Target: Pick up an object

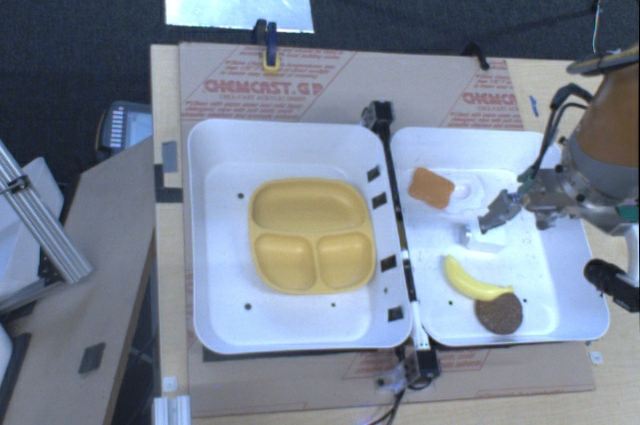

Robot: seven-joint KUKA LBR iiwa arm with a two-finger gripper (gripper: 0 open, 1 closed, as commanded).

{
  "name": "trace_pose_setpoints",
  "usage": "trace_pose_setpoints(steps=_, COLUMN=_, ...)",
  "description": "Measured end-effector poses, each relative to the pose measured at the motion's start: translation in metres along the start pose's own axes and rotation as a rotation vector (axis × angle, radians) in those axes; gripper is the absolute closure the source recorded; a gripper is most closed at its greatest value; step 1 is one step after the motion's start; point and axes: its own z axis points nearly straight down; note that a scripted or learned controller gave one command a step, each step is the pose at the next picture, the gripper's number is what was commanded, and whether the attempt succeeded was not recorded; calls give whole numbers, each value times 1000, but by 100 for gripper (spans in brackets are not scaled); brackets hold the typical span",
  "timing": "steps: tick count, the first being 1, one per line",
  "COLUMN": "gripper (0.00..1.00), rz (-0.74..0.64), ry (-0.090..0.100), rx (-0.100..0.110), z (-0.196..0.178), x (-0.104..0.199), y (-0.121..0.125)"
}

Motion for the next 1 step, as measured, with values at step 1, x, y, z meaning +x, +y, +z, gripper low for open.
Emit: trace_pose_setpoints(steps=1, gripper=0, rz=-2, ry=-2, rx=-10, z=-5, x=0, y=2)
